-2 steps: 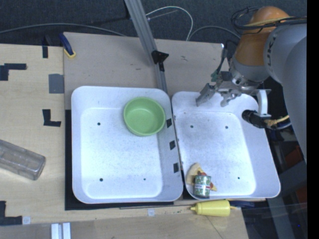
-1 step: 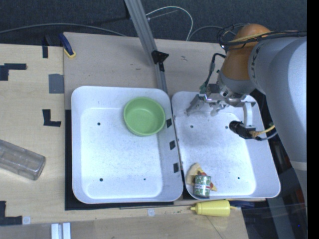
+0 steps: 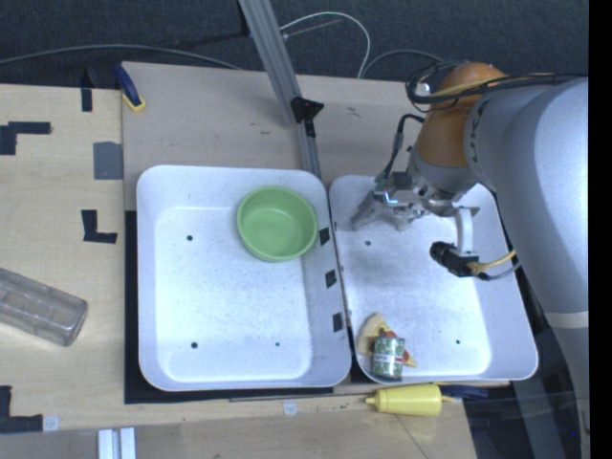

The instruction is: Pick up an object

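Gripper [image 3: 385, 210] fingers spread wide, holding nothing, over right bin's [image 3: 478, 352] far left part. Green bowl [image 3: 277, 223] in left bin [image 3: 191, 352], far right. Small can [image 3: 387, 354] at right bin's near-left corner.

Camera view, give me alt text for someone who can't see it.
A grey robot arm's claw hovers at the far end of the right bin, which holds a small can near its front-left corner. The left bin holds a green bowl.

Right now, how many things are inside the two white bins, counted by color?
Green: 2, the green bowl in the left bin and the small green can in the right bin.
Tan: 1, a small tan object beside the can.
Total: 3
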